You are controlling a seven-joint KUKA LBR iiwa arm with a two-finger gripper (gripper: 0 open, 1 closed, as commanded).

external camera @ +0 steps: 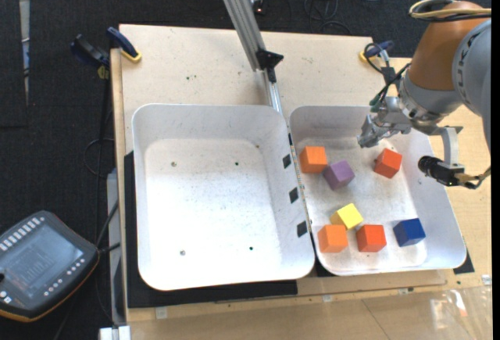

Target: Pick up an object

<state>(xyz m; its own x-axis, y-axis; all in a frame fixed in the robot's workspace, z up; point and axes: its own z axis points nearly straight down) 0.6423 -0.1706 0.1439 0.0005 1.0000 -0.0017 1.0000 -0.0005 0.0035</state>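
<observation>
Seemingly light and rigid, the red block (387,162) lies in the right bin (437,209), just beside the gripper (370,137); whether the gripper is spread or closed, I cannot tell. Its flat opposite faces suit a pinch. The purple block (339,173) and orange block (314,159) sit near, hardly obstructing.

My arm (457,57) enters at three o'clock, rounded grey casing with a broad orange band; a thin pale cable loops at its twelve o'clock; the gripper (373,135) is grey metal; a black-tipped fitting (441,168) juts at five o'clock.
</observation>
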